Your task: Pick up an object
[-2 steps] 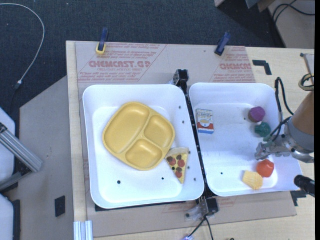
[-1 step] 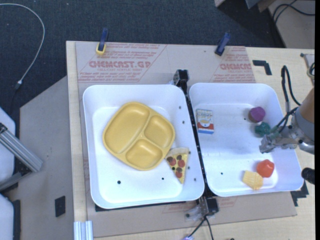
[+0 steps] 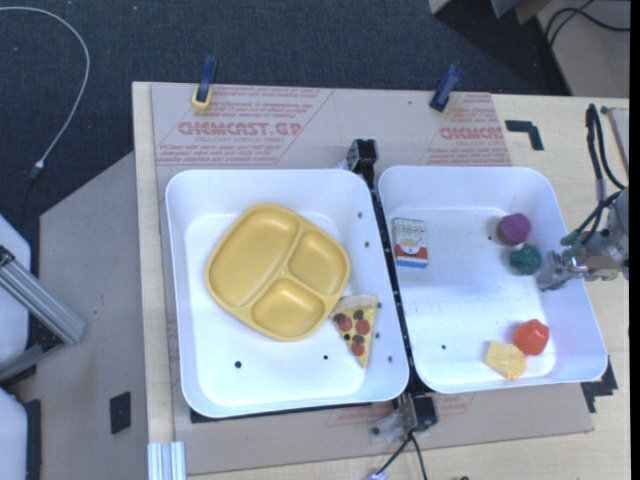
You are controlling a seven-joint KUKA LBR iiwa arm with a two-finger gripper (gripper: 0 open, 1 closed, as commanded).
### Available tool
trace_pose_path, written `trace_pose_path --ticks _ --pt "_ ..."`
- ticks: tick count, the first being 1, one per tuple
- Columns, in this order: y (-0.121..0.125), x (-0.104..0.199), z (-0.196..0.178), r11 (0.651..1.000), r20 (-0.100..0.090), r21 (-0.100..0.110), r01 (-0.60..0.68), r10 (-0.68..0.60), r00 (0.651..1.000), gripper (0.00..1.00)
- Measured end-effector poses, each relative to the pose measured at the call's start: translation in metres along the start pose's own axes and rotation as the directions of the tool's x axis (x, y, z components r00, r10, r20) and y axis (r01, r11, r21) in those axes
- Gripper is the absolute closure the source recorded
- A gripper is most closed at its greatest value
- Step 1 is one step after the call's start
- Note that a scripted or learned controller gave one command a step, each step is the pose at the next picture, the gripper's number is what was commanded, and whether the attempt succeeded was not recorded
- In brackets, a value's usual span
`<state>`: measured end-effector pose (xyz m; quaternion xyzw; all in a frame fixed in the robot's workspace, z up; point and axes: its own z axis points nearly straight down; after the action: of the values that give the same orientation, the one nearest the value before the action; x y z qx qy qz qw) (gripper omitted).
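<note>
The two-finger gripper (image 3: 552, 275), its opening impossible to judge, sits at the right bin's edge, the small dark-green round toy (image 3: 524, 260) just left.

Two white bins (image 3: 190, 298), one yellow plate (image 3: 277, 271), six small toys (image 3: 410, 242).

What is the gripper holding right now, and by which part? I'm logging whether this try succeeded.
Nothing shows between the gripper fingers; it sits at the right bin's edge beside the green ball.
</note>
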<state>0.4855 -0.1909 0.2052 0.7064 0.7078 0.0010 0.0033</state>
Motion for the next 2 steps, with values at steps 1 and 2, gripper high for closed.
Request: trace_pose_path --ticks 1,2 --pt "0.015 0.046 0.007 1.000 -0.004 0.006 0.002 -0.002 1.000 1.00" --pt "0.026 0.099 -0.005 1.000 -0.003 0.002 0.004 -0.004 1.000 1.00"
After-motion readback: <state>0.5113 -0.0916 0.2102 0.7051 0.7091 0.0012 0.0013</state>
